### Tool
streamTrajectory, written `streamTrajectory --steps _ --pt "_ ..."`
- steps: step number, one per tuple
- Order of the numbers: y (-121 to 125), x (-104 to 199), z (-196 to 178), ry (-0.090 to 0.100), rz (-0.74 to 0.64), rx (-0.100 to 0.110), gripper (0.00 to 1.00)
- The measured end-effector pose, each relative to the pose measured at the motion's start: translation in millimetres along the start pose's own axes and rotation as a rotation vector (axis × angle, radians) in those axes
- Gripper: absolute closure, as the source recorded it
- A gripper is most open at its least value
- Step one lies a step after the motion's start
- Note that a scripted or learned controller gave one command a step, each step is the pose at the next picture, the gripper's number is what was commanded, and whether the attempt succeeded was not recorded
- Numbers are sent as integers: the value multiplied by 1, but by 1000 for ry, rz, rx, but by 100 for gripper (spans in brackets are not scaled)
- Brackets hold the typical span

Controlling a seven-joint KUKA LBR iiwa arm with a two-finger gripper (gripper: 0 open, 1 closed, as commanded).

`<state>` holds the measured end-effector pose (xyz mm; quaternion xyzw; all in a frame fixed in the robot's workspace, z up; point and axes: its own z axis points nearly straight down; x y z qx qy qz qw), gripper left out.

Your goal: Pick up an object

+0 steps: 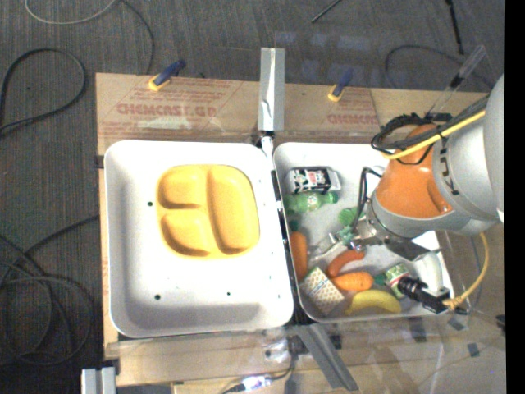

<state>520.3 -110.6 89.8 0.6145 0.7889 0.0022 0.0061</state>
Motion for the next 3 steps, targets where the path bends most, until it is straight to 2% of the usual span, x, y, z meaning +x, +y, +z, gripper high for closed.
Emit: streamTrajectory --steps 1,2,3 --pt "0 0 0 1 0 0 0" --pt "30 -28 1 6 66 4 0" --pt "115 -116 7 27 36 53 0"
